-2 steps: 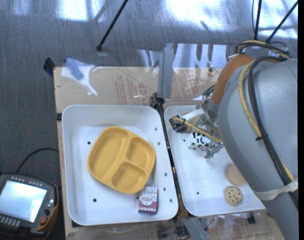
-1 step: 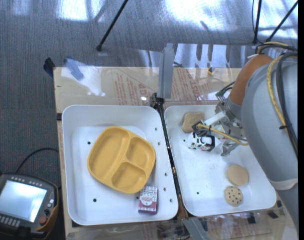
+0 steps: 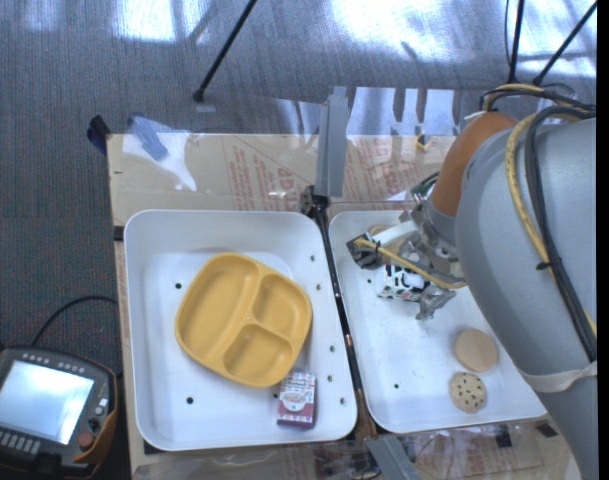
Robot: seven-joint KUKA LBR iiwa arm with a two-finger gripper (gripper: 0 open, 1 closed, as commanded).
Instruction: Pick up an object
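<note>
Overhead, the grey arm (image 3: 529, 258) is seen filling the right side of the frame, its gripper (image 3: 409, 268) lowered into the upper part of the right bin (image 3: 414, 388); whether anything is held cannot be told, as the tool is tangled in view with a black-and-white object (image 3: 402, 284) just beneath it. The left bin (image 3: 154, 398) is largely taken up by a yellow divided plate (image 3: 244, 318), set askew, with bare floor left along the left wall and the near left corner. A small red carton (image 3: 297, 399) is seen near the front rim, just below the plate. In the right bin, a tan round piece (image 3: 475, 349) and a chocolate-chip cookie (image 3: 468, 391) are placed near the lower right corner, with open white floor left between them and the left wall.
</note>
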